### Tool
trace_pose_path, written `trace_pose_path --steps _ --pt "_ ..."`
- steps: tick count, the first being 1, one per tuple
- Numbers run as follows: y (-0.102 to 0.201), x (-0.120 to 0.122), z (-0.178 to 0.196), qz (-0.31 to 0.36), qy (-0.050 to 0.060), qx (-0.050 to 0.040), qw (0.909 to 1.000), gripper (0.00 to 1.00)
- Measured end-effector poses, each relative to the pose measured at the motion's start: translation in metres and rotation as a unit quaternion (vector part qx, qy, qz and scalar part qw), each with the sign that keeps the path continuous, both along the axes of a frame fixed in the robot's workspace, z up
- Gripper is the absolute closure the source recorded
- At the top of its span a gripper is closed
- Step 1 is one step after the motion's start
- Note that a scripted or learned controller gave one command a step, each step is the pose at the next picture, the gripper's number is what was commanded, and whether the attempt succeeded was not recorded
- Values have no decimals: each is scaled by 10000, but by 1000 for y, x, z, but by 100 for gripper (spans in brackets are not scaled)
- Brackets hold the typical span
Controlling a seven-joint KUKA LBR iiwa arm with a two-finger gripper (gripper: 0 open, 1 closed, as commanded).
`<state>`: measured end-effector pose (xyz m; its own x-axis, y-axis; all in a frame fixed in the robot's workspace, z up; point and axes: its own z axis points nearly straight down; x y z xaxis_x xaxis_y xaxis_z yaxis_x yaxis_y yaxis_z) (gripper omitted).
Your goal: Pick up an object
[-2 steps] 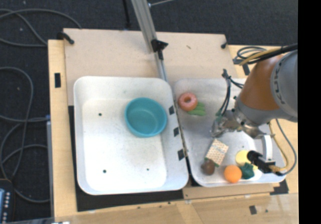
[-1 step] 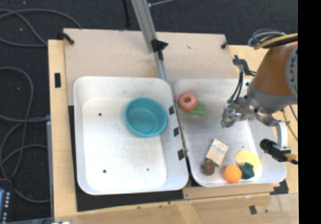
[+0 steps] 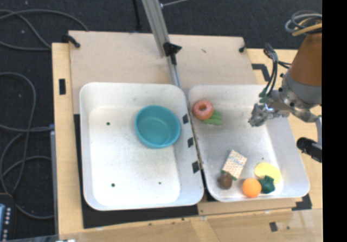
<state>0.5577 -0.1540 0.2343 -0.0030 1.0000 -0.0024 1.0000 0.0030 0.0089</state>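
A cluster of small things is seen at the near edge of the right-hand shallow white bin (image 3: 282,143): a round orange ball (image 3: 251,187), a dark green lumpy toy (image 3: 267,184) touching it, and a flat yellow round piece (image 3: 267,171) just behind them. A small brown rounded object (image 3: 225,180) is set to their left, with a patterned beige-and-white block (image 3: 235,163) tilted just above it. Near the far left corner of the same bin, a pink ring-shaped doughnut toy (image 3: 203,109) is placed against a green leafy piece (image 3: 215,119). In the left-hand shallow white bin (image 3: 108,181), a round teal plastic bowl (image 3: 157,126) is stood upright. The metal two-finger gripper (image 3: 259,115) is held over the right bin's far part, well apart from the near cluster; nothing is seen gripped, and whether it is open or closed cannot be told.
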Motion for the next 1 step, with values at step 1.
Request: trace_pose_path --steps 1 --pt "-1 1 23 4 22 9 10000 100"
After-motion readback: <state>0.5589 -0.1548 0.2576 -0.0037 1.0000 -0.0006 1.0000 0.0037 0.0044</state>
